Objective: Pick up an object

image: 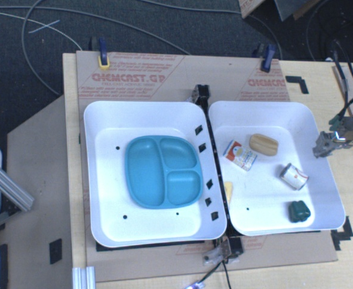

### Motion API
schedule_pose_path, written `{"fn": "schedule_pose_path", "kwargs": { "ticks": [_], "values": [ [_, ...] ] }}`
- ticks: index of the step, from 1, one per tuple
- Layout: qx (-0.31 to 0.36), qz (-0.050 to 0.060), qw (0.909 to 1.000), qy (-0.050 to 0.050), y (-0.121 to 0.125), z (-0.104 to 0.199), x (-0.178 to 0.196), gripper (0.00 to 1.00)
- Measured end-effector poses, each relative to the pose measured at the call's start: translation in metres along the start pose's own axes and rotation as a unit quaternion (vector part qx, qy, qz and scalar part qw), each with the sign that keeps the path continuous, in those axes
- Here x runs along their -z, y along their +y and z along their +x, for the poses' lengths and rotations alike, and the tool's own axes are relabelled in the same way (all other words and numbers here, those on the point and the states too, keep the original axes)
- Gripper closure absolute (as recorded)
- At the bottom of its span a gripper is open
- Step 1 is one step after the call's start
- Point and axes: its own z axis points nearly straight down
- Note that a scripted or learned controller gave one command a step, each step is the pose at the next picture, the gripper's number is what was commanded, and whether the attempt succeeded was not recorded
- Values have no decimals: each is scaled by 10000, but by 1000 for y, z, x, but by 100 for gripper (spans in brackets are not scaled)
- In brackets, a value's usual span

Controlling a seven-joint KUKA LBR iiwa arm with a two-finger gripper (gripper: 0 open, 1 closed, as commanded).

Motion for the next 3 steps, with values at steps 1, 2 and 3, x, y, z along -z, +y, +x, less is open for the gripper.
{"fn": "schedule_pose_path", "kwargs": {
  "ticks": [1, 2, 3],
  "values": [
    [16, 17, 10000, 15, 14, 43, -4, 100],
    [28, 8, 10000, 12, 37, 101, -11, 100],
    [20, 3, 10000, 10, 52, 154, -11, 100]
  ]
}}
